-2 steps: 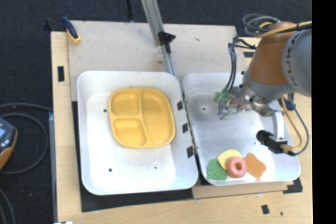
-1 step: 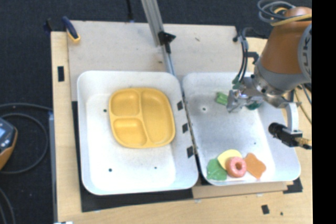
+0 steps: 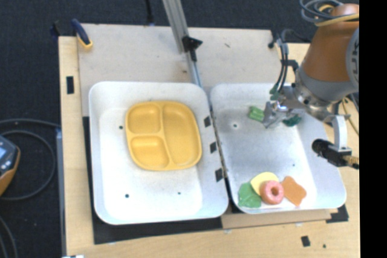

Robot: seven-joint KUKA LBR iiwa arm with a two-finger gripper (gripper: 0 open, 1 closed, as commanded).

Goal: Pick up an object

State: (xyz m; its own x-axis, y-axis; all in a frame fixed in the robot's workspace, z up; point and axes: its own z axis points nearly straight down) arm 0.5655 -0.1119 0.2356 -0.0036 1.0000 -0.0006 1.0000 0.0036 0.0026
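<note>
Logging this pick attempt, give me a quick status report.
Hand low over right bin, upper end. Toys bunched at near edge: pink donut, orange piece. Yellow tray in left bin. Path clear.

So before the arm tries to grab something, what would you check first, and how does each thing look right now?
1. Objects available in the right bin: ok; a pink ring, yellow piece, green piece and orange piece cluster at its near edge.
2. Gripper above that cluster: not ok; it sits over the bin's far part.
3. Fingers open or shut: cannot tell.
4. Objects separated for a clean grab: not ok; they touch.
5. Yellow tray out of the way: ok; it lies in the left bin.
</note>
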